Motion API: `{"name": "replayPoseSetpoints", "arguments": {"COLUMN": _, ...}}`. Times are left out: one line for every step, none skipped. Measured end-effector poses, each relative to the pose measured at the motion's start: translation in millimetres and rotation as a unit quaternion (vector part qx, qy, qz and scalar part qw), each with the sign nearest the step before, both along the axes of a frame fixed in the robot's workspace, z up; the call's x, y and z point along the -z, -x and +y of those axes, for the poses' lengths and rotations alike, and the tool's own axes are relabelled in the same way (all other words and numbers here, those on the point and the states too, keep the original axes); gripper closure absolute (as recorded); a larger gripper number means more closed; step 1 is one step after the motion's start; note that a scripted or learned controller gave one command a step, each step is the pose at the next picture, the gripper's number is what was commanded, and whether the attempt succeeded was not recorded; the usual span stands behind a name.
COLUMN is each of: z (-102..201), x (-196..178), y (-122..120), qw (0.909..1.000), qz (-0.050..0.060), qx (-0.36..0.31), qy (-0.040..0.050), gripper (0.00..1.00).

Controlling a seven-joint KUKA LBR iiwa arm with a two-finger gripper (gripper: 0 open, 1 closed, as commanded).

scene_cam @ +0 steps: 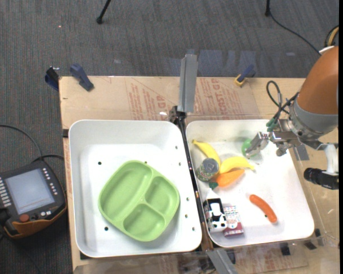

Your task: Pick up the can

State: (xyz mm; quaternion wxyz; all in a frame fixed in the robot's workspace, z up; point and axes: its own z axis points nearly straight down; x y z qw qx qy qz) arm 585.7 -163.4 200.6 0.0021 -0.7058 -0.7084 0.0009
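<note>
- Crowding around the can is the main risk. It sits at the left edge of the right bin, close to the divider between the two bins, its silver top facing up.
- Two yellow bananas press in on it: one at its 12 o'clock, another at its 3 o'clock. An orange carrot lies touching or nearly touching it at about 4 o'clock.
- Gripper hangs over the upper middle of the right bin, at the can's 2 o'clock and apart from it. A small green object sits at its tip; whether that object is held or simply lies beneath cannot be told, and how wide the gripper stands cannot be told either.
- Descending on the can from here, the gripper could land on a banana or the carrot and close on fruit instead.
- Bin wall at the can's 9 o'clock leaves little room on that side; a finger could strike the rim.
- Round, smooth metal may slip or roll if gripped off-centre.
- Elsewhere in the right bin: a small carton and a boxed item at the can's 6 o'clock, and a red-orange sausage-shaped toy at 4 o'clock, all clear of the approach.
- Left bin holds a green divided plate.
</note>
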Motion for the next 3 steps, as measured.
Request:
{"name": "replayPoseSetpoints", "arguments": {"z": -17.5, "x": 114.8, "y": 19.9, "qw": 0.9978, "qz": 0.0, "qx": 0.067, "qy": 0.0003, "gripper": 0.0}}
{"name": "replayPoseSetpoints", "arguments": {"z": -34.5, "x": 114.4, "y": -54.0, "qw": 0.9897, "qz": 0.0, "qx": 0.143, "qy": -0.0019, "gripper": 0.0}}
{"name": "replayPoseSetpoints", "arguments": {"z": -31.8, "x": 114.6, "y": 28.7, "qw": 0.9857, "qz": 0.001, "qx": 0.169, "qy": 0.0001, "gripper": 0.0}}
